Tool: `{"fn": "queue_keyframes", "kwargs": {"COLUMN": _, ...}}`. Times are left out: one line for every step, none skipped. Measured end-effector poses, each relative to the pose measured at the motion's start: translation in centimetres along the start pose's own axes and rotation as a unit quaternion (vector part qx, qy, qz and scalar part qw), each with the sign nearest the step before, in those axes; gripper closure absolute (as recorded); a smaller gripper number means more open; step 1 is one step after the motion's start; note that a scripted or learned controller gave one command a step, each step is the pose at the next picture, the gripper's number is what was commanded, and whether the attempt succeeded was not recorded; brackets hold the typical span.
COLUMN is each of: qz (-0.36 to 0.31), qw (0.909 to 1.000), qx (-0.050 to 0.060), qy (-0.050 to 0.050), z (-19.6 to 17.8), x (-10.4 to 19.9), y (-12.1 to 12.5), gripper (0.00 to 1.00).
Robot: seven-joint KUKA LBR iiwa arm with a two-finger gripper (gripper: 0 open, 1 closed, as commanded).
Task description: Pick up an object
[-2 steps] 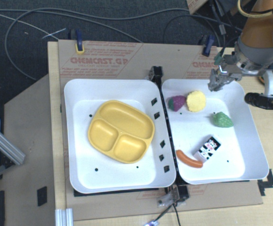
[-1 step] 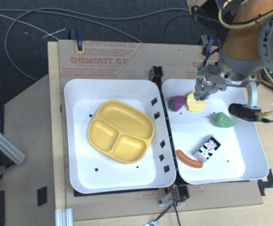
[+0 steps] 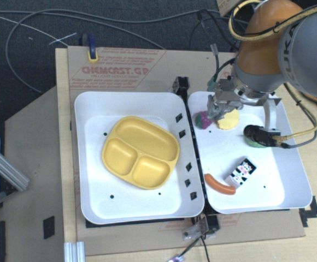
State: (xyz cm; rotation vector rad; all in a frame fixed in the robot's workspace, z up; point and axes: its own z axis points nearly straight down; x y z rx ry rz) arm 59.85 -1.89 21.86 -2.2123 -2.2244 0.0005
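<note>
A pale yellow round flat piece [image 3: 230, 121] lies in the far part of the shallow white right-hand bin [image 3: 281, 174] and serves as the marker for everything else. The two-finger gripper [image 3: 218, 112] hangs over this piece's left edge, low above the bin floor. The grey arm with its orange band [image 3: 268, 34] reaches in from the right behind the piece. From this slant I cannot tell how far the gripper is open, and nothing can be seen held in it.

A small rounded purple thing with a green tip [image 3: 204, 120] sits just left of the yellow piece, close enough that they may touch, and the gripper stands between and above the two. A small block patterned in black and white [image 3: 241, 172] lies well nearer the camera than the yellow piece and slightly right of it. An orange-red sausage-shaped thing [image 3: 219, 184] lies nearer still, almost straight below the yellow piece in the view, with one end beside the block.

Well to the left of the yellow piece, a yellow plastic plate with three compartments [image 3: 141, 153] rests flat in the middle of the shallow white left-hand bin [image 3: 93, 203].
</note>
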Motion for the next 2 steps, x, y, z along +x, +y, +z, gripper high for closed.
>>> {"fn": "queue_keyframes", "kwargs": {"qz": 0.000, "qw": 1.0000, "qx": 0.000, "qy": 0.000, "z": -1.2, "x": 5.0, "y": -2.5, "gripper": 1.00}}
{"fn": "queue_keyframes", "kwargs": {"qz": -0.001, "qw": 1.0000, "qx": 0.001, "qy": 0.000, "z": -1.2, "x": 11.0, "y": -4.7, "gripper": 1.00}}
